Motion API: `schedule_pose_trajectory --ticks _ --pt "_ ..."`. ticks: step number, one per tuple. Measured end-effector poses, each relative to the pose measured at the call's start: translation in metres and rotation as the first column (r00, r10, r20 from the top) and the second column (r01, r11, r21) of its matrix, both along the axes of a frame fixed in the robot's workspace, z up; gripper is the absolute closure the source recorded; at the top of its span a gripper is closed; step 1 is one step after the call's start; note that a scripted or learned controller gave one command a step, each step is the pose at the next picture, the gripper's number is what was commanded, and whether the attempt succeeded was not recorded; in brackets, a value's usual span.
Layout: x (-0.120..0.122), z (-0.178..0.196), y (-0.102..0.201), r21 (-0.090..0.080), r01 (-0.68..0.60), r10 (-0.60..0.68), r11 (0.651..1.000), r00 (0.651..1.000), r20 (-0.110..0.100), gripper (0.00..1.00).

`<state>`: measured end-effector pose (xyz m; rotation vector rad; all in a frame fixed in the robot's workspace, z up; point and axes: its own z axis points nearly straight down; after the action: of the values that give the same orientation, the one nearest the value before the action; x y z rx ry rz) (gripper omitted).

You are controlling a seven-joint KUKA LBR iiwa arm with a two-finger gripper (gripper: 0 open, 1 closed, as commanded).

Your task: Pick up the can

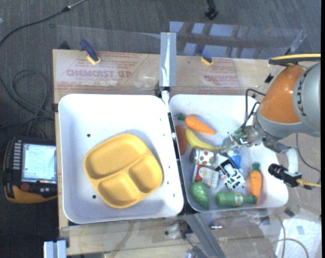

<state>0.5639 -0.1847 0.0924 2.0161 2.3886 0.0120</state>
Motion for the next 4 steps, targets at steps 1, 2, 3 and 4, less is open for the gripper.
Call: schedule_pose_trajectory --ticks 1,2,3,4 --pt "0.086 0.078 0.056 0.0 0.239 -0.239 0.971 0.971 -0.018 1.0" --pt "0.072 0.002 0.062 -0.001 0.355 -0.355 0.935 0.935 -0.018 1.0" --pt "0.091 -0.001 0.062 0.006 0.424 -0.424 0.906 0.906 -0.007 1.0" --pt "-0.004 0.0 0.063 0.009 0.547 -0.547 0.837 0.837 -0.003 1.0"
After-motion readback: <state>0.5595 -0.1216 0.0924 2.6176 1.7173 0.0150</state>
